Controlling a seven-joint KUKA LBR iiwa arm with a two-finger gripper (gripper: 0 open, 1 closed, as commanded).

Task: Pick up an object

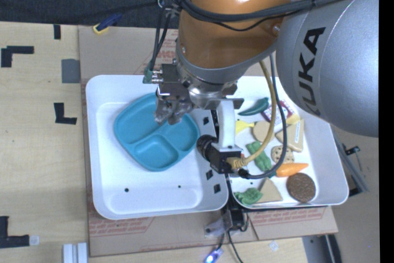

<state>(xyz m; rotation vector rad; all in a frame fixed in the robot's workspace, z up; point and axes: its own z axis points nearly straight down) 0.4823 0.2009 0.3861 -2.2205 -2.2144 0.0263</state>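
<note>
A blue divided plate (151, 141) lies tilted in the left white bin (101, 151). My gripper (171, 111) hangs straight down over the plate's upper right part, close to or touching its surface. The big orange and grey wrist above it hides the top of the plate and part of the bin's back wall. Nothing is visibly held in the gripper.
The right bin (329, 160) holds several toy foods: an orange carrot (293, 168), a brown round disc (301, 186), a green leafy piece (249, 196), a dark green pepper (254, 108) and beige slices (294, 135). A black cable fitting (215, 154) hangs over the wall between the bins.
</note>
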